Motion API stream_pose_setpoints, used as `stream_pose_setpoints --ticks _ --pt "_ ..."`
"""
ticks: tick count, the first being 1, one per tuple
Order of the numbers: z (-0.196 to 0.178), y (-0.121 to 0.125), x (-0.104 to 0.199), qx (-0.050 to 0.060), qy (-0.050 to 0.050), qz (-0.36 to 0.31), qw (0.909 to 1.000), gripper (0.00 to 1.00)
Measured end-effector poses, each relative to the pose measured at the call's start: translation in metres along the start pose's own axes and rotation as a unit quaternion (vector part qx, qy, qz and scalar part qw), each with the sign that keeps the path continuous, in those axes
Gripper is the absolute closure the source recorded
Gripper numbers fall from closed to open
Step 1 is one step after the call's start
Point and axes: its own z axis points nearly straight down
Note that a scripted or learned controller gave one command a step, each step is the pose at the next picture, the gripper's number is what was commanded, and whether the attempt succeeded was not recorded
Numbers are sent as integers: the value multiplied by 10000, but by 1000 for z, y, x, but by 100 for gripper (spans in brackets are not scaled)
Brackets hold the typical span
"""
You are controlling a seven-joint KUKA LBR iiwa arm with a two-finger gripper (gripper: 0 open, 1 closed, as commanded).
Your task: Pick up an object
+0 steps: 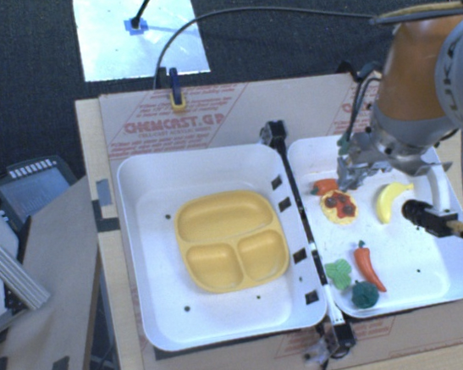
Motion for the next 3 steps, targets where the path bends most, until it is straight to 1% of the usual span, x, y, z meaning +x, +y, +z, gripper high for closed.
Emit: stream_pose_setpoints --ticks 1,2,3 --pt "-11 15 55 1 5 -5 10000 100" --pt "-9 33 96 2 3 6 10000 100" --pt "2 48 152 2 2 0 10000 100"
